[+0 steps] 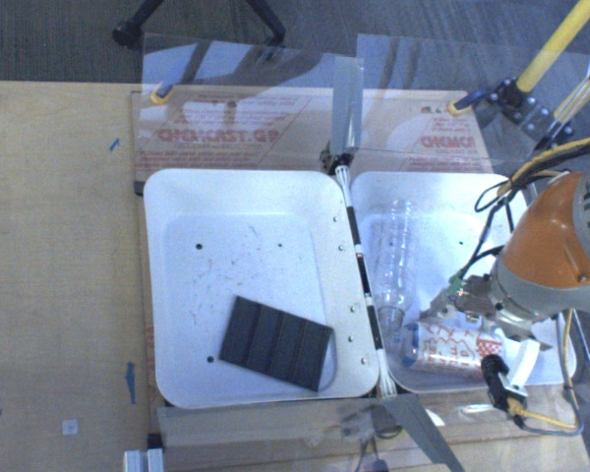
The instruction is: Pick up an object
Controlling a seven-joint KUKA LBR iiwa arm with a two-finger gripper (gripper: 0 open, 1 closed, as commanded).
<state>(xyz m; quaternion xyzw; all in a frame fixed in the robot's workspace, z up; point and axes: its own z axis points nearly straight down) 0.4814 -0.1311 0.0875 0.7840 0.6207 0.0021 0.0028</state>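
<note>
The gripper [450, 308] is working low inside the right bin [442, 190], carried by the grey arm with its orange band [551, 239], and the jaw state cannot be told because the wrist body is covering the tips. 2 candidate objects are lying close to the jaws: a can with red and white print [452, 347] is resting on its side just below and beside them, and a clear plastic bottle [393, 254] is lying lengthwise just to the far side of them, along the divider between the 2 bins. A 3rd object, a dark ribbed slab [275, 342], is sitting in the left bin [177, 205], well apart from the jaws. The main risk is judged to be a glancing contact: the can is presenting a round flank, so a closing jaw is likely pushing it into a roll toward the bin wall instead of seating on it. The bottle is light and smooth, so it is liable to be nudging aside or squeezing out of a partial pinch. Loose cables [492, 214] are hanging near the wrist and could be snagging during a lift
</note>
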